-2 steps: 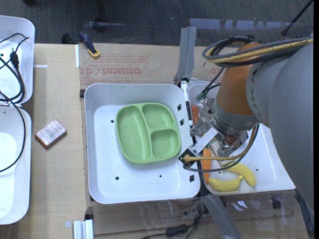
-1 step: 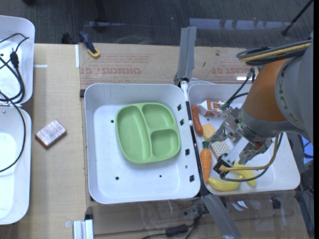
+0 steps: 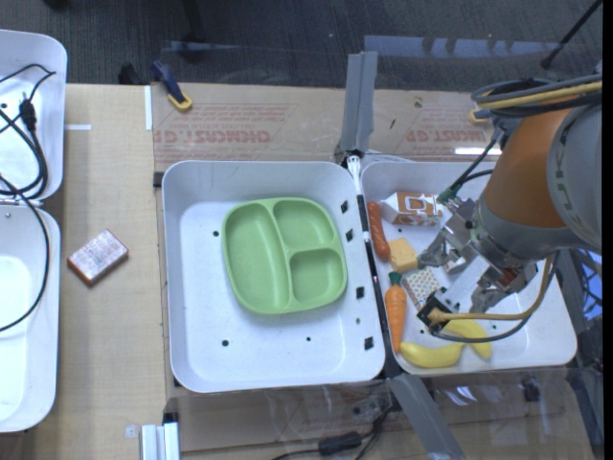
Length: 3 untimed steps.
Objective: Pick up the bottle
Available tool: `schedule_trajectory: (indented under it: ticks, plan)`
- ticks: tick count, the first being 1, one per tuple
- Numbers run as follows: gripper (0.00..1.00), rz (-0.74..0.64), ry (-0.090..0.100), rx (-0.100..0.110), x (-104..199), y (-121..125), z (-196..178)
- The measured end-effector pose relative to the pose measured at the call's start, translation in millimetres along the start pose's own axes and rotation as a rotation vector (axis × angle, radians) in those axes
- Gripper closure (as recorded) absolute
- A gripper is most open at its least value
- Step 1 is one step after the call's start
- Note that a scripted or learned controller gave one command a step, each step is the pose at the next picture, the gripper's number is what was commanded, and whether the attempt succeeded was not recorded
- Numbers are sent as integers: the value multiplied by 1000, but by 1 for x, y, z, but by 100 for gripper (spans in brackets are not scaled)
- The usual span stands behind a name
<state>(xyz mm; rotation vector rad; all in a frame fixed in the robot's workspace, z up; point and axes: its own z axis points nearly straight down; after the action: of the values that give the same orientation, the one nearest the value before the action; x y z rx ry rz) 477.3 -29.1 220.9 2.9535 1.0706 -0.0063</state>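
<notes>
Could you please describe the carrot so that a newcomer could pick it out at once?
Look in the right bin, the one the arm reaches into, and follow its left wall toward the near edge. The carrot lies there lengthwise, between the reddish sausage farther back and the yellow banana in front. It alone is bright orange with a green tuft at one end.

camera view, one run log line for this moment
arm over right bin | gripper near carrot, banana | hold: cannot tell | green plate in left bin
</notes>
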Motion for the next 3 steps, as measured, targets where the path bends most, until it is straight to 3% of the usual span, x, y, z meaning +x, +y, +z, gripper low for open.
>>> schedule_trajectory:
  ticks: [1,2,3]
  plan:
    - [0,0,0,0,0,0,0]
    - [0,40,-1,0,45,24,-92]
    - [0,417,1,-2,71,-84,-92]
